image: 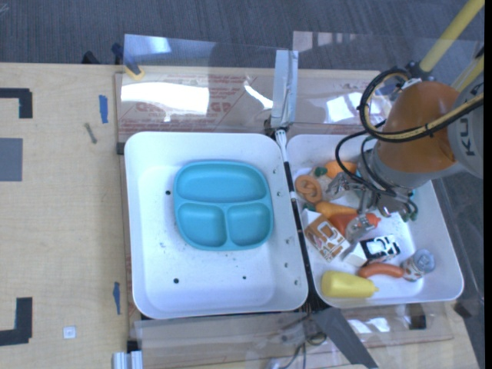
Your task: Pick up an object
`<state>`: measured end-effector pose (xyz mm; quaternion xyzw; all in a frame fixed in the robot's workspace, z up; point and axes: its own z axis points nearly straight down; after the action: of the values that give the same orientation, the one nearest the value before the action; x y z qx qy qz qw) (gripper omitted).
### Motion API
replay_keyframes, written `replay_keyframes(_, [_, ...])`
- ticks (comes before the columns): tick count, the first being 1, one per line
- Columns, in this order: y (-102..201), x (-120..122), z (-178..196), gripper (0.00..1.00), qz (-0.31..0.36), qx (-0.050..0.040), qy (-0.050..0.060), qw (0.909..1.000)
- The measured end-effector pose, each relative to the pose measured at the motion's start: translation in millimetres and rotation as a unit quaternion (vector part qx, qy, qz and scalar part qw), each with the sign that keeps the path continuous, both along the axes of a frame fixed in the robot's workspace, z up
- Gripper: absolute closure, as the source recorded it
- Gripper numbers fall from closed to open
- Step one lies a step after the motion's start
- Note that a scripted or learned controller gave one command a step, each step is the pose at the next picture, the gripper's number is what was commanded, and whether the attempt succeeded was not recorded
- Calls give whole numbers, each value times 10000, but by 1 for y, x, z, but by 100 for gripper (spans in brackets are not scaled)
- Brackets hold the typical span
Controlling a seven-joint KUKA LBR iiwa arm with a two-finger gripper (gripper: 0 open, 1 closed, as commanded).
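My gripper (363,208) is low inside the right bin (450,271), below the arm's orange band. It hangs over a cluster of objects: an orange carrot-like piece (337,208) and a small red-orange piece (363,223) lie directly under it. An orange round item (310,187) lies to its left. An orange and white snack packet (326,237) sits below-left of it. Nearer the front lie a black and white item (381,246), a red chili-shaped piece (380,270), a yellow lemon-shaped object (347,284) and a small grey-blue object (421,263).
The left bin (146,229) holds a blue three-compartment plate (223,204). A clear upright divider (283,91) stands at the back between the bins. Black cables (373,98) loop off the arm above the right bin's back edge.
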<state>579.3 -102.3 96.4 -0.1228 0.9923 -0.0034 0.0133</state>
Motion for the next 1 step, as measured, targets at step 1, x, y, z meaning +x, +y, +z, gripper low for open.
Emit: replay_keyframes(1, [-13,49,0,0,-412,38,74,9991])
